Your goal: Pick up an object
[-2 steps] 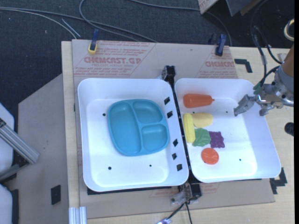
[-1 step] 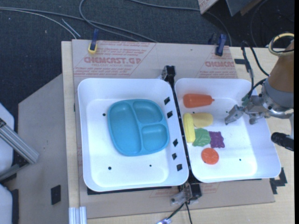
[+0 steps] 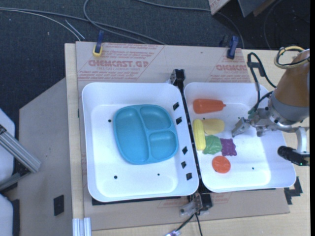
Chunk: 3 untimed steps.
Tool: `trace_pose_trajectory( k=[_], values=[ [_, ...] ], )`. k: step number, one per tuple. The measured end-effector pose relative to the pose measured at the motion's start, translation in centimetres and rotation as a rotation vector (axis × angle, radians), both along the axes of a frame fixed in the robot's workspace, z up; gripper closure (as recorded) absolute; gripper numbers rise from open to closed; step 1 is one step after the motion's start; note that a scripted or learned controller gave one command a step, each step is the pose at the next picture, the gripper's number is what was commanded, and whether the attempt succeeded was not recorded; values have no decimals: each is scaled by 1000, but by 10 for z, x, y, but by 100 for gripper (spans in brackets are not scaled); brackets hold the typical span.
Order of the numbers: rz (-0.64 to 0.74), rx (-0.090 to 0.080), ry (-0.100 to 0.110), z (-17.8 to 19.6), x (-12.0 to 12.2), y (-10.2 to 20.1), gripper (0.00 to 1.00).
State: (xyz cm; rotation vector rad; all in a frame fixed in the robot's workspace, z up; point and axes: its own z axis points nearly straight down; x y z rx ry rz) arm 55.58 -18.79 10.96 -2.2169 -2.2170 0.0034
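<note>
white bins (image 3: 98, 181), two; six toy foods; fingers (image 3: 241, 128) seemingly parted, holding nothing

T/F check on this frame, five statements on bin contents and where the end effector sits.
1. The blue tray lies in the left bin. True.
2. The carrot is in the left bin. False: it lies in the right bin, near the far wall.
3. The end effector is over the right bin. True.
4. The end effector holds the tomato. False: the tomato lies on the bin floor, apart from it.
5. The grapes lie between the corn and the divider. False: they lie right of the green piece, away from the divider.
</note>
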Motion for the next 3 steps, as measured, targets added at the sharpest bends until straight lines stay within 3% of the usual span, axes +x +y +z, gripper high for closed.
trace_pose_trajectory(
  k=[1,3],
  values=[
    [0,-2,-7,14,2,-1,100],
    [0,-5,-12,104,11,-8,100]
  ],
)
